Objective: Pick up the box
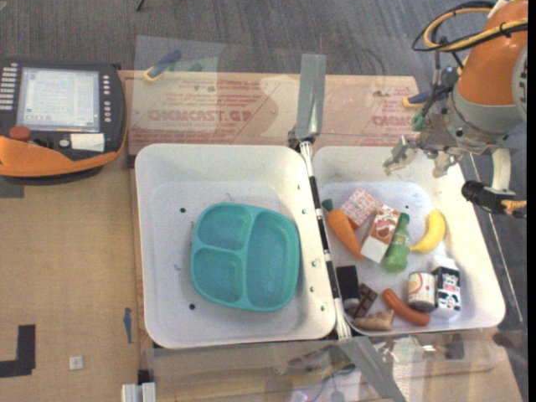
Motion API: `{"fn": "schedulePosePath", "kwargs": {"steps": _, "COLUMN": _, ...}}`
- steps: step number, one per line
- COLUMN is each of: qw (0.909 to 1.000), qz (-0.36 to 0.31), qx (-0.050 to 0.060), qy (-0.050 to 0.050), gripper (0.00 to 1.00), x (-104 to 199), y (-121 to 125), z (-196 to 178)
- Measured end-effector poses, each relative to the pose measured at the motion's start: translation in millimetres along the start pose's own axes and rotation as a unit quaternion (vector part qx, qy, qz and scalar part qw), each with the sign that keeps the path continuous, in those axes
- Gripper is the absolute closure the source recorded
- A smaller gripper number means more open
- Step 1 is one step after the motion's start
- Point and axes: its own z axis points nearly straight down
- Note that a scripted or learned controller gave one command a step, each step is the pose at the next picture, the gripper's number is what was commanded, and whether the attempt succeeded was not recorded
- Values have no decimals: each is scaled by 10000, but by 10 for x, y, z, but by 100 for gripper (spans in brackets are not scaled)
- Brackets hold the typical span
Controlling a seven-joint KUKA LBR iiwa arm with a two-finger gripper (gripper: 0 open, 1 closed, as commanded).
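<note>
- Fingers spread apart on my gripper (418, 156), nothing between them, hanging over the far edge of the right bin (490, 296).
- I see the box (360, 207) lying in that bin, near the gripper, beside the carrot (343, 232).
- Carton (381, 232), green bottle (398, 243) and banana (430, 232) crowd alongside.
- Teal divided plate (246, 256) sits in the left bin (159, 249).
</note>
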Motion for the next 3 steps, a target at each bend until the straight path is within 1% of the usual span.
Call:
{"fn": "schedulePosePath", "kwargs": {"steps": 1, "qw": 9983, "qz": -584, "qx": 0, "qy": 4, "gripper": 0, "x": 179, "y": -676, "z": -918}}
{"fn": "schedulePosePath", "kwargs": {"steps": 2, "qw": 9989, "qz": -463, "qx": 1, "qy": 6, "gripper": 0, "x": 825, "y": -408, "z": -1444}}
{"fn": "schedulePosePath", "kwargs": {"steps": 3, "qw": 9922, "qz": -1244, "qx": 9, "qy": 8, "gripper": 0, "x": 1144, "y": -322, "z": -349}}
